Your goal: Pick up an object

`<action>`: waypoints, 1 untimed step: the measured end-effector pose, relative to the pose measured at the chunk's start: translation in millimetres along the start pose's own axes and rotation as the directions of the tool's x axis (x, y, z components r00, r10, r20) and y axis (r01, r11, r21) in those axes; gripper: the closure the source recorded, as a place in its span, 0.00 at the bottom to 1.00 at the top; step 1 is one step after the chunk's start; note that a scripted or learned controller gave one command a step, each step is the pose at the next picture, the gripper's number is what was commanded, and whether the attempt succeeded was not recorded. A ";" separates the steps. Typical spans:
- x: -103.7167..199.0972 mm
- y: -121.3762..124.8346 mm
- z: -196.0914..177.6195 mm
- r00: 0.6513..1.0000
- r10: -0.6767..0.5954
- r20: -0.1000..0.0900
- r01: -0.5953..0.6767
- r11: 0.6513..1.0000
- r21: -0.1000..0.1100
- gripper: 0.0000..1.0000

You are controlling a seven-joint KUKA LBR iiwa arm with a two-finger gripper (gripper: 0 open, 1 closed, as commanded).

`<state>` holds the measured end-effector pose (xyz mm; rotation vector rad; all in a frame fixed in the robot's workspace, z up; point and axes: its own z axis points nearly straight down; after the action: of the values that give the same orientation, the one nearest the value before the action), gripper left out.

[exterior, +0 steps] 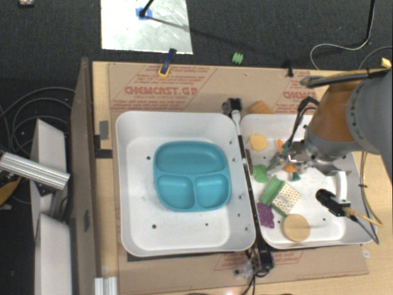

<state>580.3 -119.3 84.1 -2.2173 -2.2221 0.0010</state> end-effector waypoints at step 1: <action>7.9 71.5 -1.7 1.000 -0.005 0.003 0.005 1.000 -0.009 0.00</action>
<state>651.8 -111.2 85.7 -2.2181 -2.2330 -0.0063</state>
